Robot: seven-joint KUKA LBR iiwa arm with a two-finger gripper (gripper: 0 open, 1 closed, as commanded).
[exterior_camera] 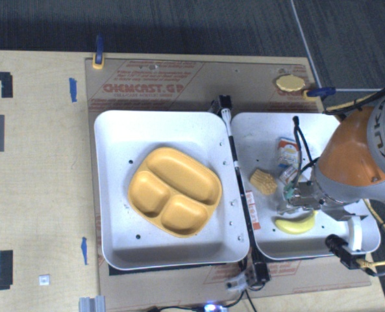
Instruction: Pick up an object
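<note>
low in the right bin [263,125], the gripper [296,199] hangs close over a small cluster of things, and whether its fingers are apart or together cannot be told, because the wrist and a tangle of cable cover them. just below it, toward the near rim, lies a yellow banana [295,224], seemingly touching or just under the tool. to its left sits a tan waffle-like cracker [263,181], near but apart. above it, toward the far wall, stands a small red and white carton [287,151], and something clear and crinkled, hard to name, lies between carton and tool. well off to its left, the left bin [114,194] carries a yellow divided tray [173,191].

the main risk, as i judge it, is a miss: the banana is curved and smooth, so fingers closing off its middle could squirt it sideways against the bin wall. crowding is another: the crinkled piece could be caught instead, or together with the fruit, giving a weak hold that fails on lifting.
</note>
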